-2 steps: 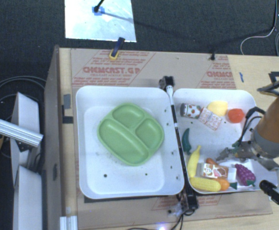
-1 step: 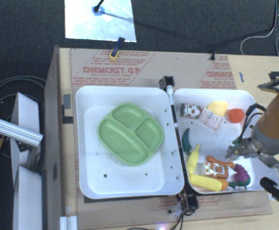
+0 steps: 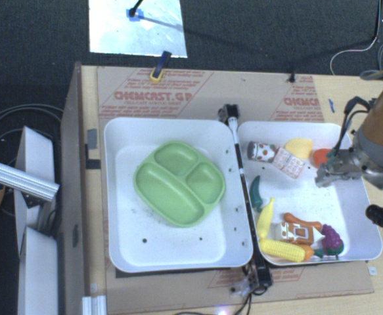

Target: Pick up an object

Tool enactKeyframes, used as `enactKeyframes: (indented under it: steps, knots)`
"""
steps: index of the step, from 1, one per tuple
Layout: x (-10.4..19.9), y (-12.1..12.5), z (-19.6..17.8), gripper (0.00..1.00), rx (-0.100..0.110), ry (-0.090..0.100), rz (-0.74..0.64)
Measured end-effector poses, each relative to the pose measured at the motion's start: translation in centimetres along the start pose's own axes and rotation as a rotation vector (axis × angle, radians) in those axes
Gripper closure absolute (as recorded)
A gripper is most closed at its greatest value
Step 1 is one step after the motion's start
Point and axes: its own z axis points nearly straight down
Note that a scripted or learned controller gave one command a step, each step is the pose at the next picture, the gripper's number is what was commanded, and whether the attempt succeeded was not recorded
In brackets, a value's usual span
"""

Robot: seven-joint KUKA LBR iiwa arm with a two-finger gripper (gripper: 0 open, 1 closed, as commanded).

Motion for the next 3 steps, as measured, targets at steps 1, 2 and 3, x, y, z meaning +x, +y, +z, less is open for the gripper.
enactKeyframes:
  steps: [1, 2, 3]
  knots:
    - [8.8, 2.1, -0.3, 1.00, 0.008, 0.005, -0.004]
    - [8.2, 2.0, -0.3, 0.00, 0.009, 0.002, 0.005]
    - [6.9, -1.6, 8.6, 0.00, 0.015, 0.001, 0.011]
